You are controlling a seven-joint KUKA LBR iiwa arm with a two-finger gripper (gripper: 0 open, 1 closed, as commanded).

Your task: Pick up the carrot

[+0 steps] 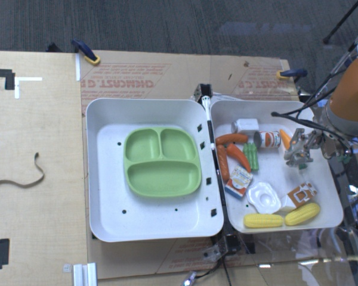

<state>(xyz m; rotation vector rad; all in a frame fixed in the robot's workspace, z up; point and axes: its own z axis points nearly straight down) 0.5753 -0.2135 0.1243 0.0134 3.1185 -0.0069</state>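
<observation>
The carrot has not been lifted yet, so the whole pick is still to do. The gripper (299, 149) is hanging over the right bin (328, 177), toward its right side, with its metal fingers pointing down at bare white floor; nothing is sitting between them, and they are looking only slightly parted, though the slant of the camera is making the gap hard to judge.

Carrot-coloured pieces are lying at the left side of that same bin. One long orange piece (231, 139) is lying crosswise near the top, another (223, 162) is running lengthwise along the left wall, and a shorter one (239, 158) is slanting between them. Any of them could be the carrot; they are well apart from the gripper, so I judge a sideways move toward the left wall is needed before any descent.

Clutter is crowding the target. A green vegetable (251, 157) is lying just beside the slanting orange piece, a small printed packet (239, 179) is touching the lower ends, and a white box (247, 126) is sitting just above them. A can (267, 139) is lying between the carrots and the gripper, with a small orange bit (285, 139) beside it. Two corn cobs (283, 217) are resting along the near wall, next to a clear plastic cup (264, 196) and a brown-and-white carton (302, 193).

The left bin (101, 159) is holding a green divided plate (163, 162). The bin wall close behind the lengthwise piece is likely leaving little room for the fingers.
</observation>
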